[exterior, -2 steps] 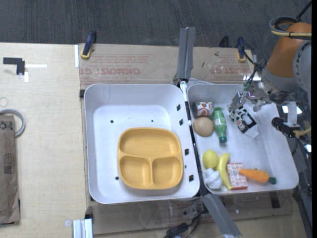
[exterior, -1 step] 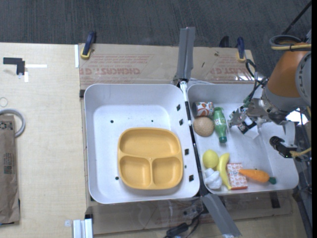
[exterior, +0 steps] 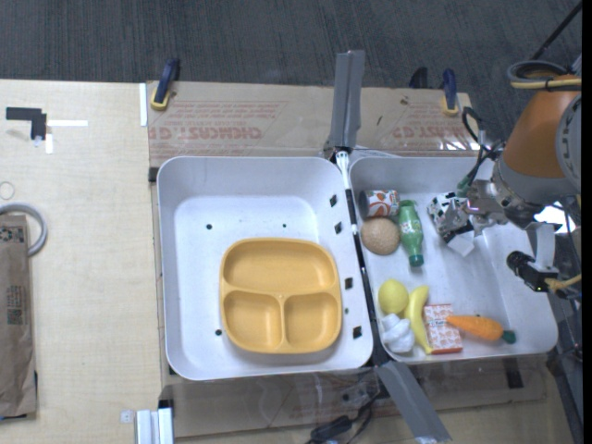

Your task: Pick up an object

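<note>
Two white bins sit side by side on the bench. The left bin [exterior: 176, 276] holds a yellow three-compartment tray [exterior: 279, 294]. The right bin [exterior: 518, 285] holds the loose objects: a small red-and-white packet [exterior: 381, 202] at the far left corner, a brown round object [exterior: 379, 236] just near of it, a green bottle [exterior: 411, 232] lying beside both, a yellow lemon [exterior: 393, 295], a banana [exterior: 419, 314], a white object [exterior: 399, 334] at the near edge, a red-and-white box [exterior: 441, 328] and an orange carrot [exterior: 479, 326] to its right. Any print on the packet and box is too small to read. The gripper [exterior: 455, 218] hangs over the far right part of this bin, right of the bottle; whether its claw is spread or pressed together I cannot tell. Behind the bins, flattened cardboard [exterior: 240, 123] bears mirrored red lettering that seems to read "CHEMCAST".
</note>
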`<state>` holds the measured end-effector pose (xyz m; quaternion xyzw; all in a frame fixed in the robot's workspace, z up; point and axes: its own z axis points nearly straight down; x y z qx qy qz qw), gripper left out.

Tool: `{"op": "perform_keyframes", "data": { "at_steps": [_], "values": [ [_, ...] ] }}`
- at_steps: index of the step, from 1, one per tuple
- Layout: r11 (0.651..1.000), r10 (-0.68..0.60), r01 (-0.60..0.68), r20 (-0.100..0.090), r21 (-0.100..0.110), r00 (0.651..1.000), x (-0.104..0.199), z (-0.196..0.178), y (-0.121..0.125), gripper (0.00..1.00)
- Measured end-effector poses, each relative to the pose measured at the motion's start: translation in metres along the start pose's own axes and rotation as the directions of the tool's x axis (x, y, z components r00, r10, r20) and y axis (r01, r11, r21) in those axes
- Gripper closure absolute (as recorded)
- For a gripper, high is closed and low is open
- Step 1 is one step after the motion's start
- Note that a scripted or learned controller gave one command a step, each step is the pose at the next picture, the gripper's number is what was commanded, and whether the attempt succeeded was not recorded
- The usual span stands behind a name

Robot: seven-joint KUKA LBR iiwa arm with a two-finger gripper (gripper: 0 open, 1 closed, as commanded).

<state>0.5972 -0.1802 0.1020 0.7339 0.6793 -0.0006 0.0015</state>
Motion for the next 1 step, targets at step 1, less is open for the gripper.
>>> {"op": "perform_keyframes", "data": {
  "at_steps": [1],
  "values": [
    [0.991, 0.132, -0.132, -0.001, 0.004, 0.991, 0.0262, -0.0902, -0.0473, 1.00]
  ]
}}
